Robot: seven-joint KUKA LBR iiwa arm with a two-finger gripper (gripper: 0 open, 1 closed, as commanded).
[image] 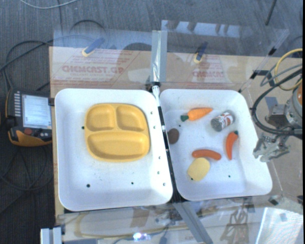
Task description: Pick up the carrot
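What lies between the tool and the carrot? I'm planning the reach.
The tool sits outside the right bin's right wall. Between it and the carrot lie that wall, the orange-red pepper and the small can.

Two white bins (66, 136); one yellow tray (117, 131); six small items, among them one carrot (198, 114).

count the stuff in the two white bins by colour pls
Orange: 2, the orange carrot with green top and the orange-red chilli-shaped piece with green stem
Red-orange: 1, the sausage-shaped piece
Yellow: 2, the yellow divided plastic tray and the pale yellow rounded lump
Brown: 1, the small dark brown ball
Silver and red: 1, the small can lying on its side
Total: 7
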